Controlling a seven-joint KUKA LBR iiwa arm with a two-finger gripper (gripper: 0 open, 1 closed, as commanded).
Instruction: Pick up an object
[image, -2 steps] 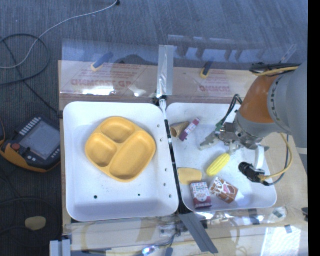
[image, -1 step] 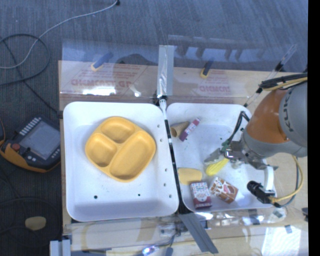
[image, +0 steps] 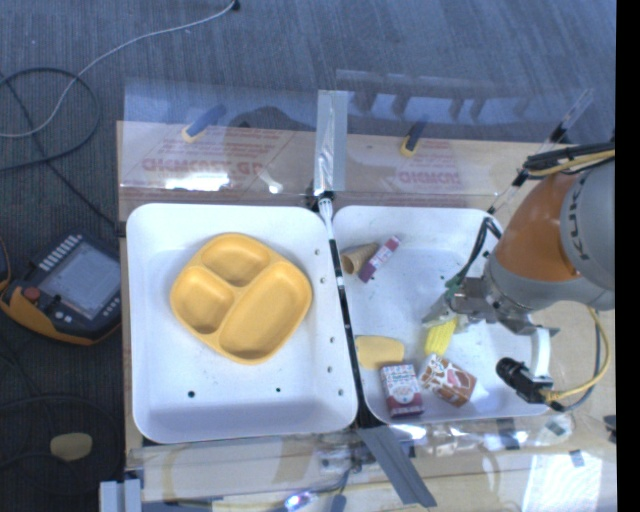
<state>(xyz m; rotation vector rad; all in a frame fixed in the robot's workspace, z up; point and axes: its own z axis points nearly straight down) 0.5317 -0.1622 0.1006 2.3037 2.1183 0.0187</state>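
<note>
My tool hangs low in the right white bin, just above a small yellow block; whether it is apart or together I cannot tell. Near it lie a red-and-white carton, a patterned packet and a pale yellow wedge. The left white bin holds a yellow three-section plastic plate.

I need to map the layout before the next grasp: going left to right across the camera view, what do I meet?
Handheld controller → yellow divided plate → pale yellow slice → red-and-white carton → yellow corn-like piece → orange-banded arm.
</note>
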